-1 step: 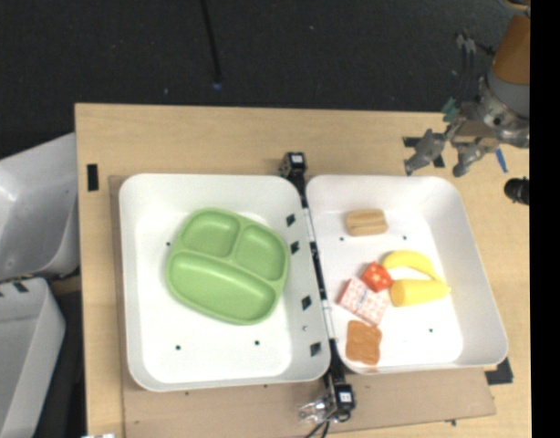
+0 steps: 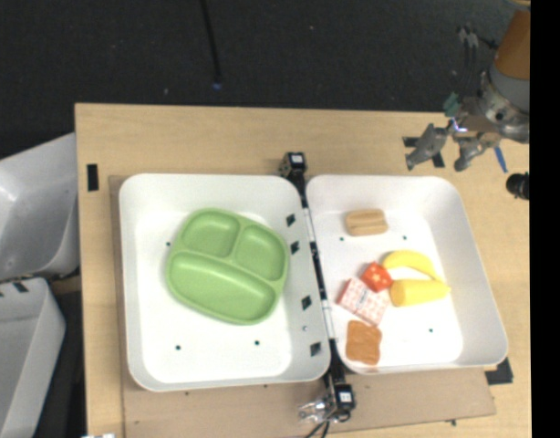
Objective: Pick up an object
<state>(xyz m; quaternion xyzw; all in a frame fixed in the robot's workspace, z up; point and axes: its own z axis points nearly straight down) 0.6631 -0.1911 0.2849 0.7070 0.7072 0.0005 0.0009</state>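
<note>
1. The gripper (image 2: 441, 150) is hanging at the upper right of the frame, over the bare bench (image 2: 216, 135) just above the top edge of the right bin (image 2: 476, 245). Its two fingers are spreading apart, and nothing is sitting between them.
2. The arm is reaching in from the right edge, so the claw is sitting outside the bin, probably so that the camera is getting a clear look at the objects before a pick.
3. The candidate objects are all lying in the right bin, in the centre-right of the frame: a tan bread-like block (image 2: 365, 222) near the top, and lower down a cluster made of a yellow banana (image 2: 410, 262), a yellow wedge (image 2: 419, 291), a small red piece (image 2: 377, 276), a pink-and-white packet (image 2: 363, 301) and an orange-brown slab (image 2: 363, 342).
4. The cluster pieces are touching or crowding one another, which is likely making a clean grasp harder there; the tan block is lying well apart from them and nearest the claw.
5. The tan block's long axis is running left to right across the frame, nearly level.
6. The banana and the wedge are also lying roughly left to right, the banana bowing upward.
7. The left bin (image 2: 139, 336) is holding a green divided plate (image 2: 227, 265), tilting along a diagonal.
</note>
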